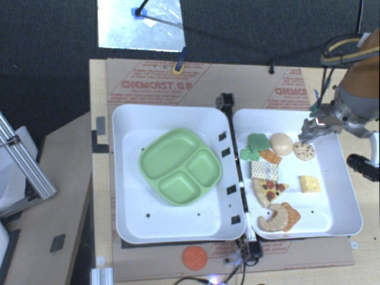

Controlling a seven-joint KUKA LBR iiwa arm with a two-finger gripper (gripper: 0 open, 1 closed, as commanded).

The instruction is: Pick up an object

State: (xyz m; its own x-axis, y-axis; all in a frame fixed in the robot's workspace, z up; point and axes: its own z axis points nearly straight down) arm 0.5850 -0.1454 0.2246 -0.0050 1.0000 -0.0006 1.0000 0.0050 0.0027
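The cookie point(304, 152) sits in the right bin point(338, 177) at about one o'clock from the bin's middle, and the gripper point(308, 130) hangs right above it, just off its top edge. Nothing is held; whether the gripper is apart or together, I can't tell from this angle. This looks like the approach step. Next comes a short straight drop onto the cookie. Watch the round bun point(281, 143) at nine o'clock of it. Cheese point(309, 184) waits at six o'clock.
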